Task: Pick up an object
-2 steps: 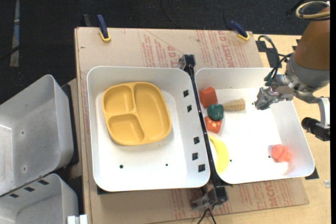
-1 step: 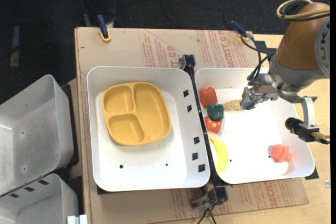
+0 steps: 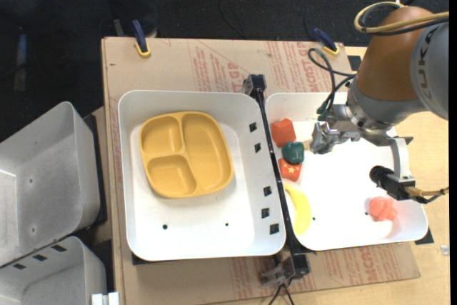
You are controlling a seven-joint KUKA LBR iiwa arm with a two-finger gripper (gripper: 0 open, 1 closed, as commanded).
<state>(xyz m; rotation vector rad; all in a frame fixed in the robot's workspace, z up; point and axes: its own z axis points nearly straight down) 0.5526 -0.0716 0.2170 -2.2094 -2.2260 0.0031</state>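
Note:
The right bin (image 3: 350, 186) holds several small objects. An orange-red block (image 3: 283, 131) lies near its left wall, with a dark green piece (image 3: 293, 151) just below it and a smaller red-orange piece (image 3: 290, 169) under that. A yellow banana-shaped piece (image 3: 298, 208) lies at the front left. A pink object (image 3: 383, 208) rests at the front right. My gripper (image 3: 321, 141) hangs over the bin's left part, just right of the green piece, with nothing visibly held.
The left bin (image 3: 143, 225) holds a yellow divided plate (image 3: 186, 153). A black bar with clips (image 3: 268, 153) runs between the bins. A black fixture with a cable (image 3: 391, 182) sits over the right bin's right side. Grey tubs (image 3: 43, 182) stand left of the bench.

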